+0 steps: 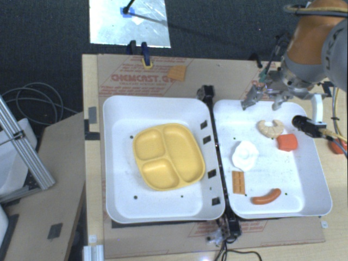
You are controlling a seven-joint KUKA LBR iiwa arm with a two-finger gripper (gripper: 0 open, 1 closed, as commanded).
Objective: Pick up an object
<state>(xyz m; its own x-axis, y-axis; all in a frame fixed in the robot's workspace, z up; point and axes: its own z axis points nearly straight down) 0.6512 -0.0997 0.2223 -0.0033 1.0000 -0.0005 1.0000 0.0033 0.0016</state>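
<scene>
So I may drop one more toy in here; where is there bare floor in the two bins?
Left bin: bare strips all round the yellow divided plate, widest at its far end. Right bin: open along the near right, past the sausage, and the far left corner. Crowded mid-bin: fried egg, waffle stick, croissant, orange block, with the gripper above.

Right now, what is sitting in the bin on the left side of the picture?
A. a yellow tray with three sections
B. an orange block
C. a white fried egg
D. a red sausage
A. The yellow tray lies alone in the left bin; the sausage, orange block and egg all lie in the right bin.
</scene>
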